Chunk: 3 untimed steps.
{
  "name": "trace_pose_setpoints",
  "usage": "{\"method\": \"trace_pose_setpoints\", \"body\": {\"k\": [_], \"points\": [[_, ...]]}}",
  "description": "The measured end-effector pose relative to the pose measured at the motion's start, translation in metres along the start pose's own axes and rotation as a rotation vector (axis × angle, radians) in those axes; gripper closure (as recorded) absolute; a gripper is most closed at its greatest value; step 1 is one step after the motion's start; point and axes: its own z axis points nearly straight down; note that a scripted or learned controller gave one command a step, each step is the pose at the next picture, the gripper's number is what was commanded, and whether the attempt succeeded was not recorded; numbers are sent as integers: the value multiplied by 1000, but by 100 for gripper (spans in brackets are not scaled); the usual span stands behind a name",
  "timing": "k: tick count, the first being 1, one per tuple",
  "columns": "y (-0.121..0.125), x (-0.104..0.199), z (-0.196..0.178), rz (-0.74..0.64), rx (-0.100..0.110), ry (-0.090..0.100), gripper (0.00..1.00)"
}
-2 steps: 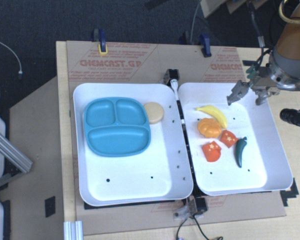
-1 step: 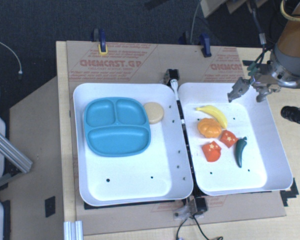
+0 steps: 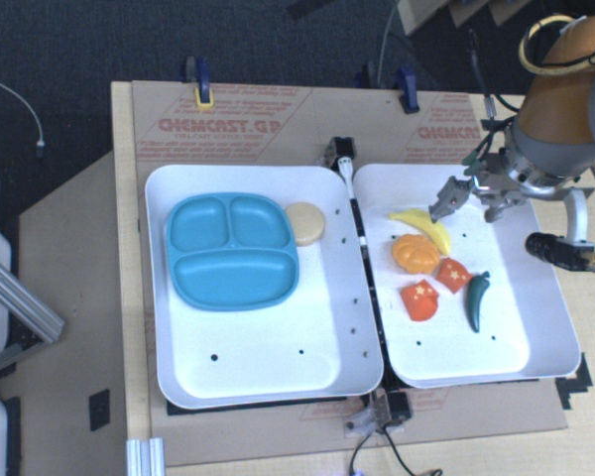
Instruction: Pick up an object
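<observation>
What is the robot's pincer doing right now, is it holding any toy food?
Pincer: open, holding nothing, up above the right bin near the yellow banana.

The grey arm reaches in from the right edge, its orange band high at the upper right and the wrist angled down and leftward. The gripper [image 3: 473, 202] hangs at the end of it with its two dark fingers spread apart, nothing between them (one finger points left and downward, the other sits just to its right, shorter in this slanted view)
</observation>
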Motion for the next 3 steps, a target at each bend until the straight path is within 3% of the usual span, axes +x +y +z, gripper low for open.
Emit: {"method": "trace_pose_setpoints", "body": {"k": [2,3], "points": [[7,-1,106,1,-1,0,0],[9,-1,92,1,-9,-2,100]]}}
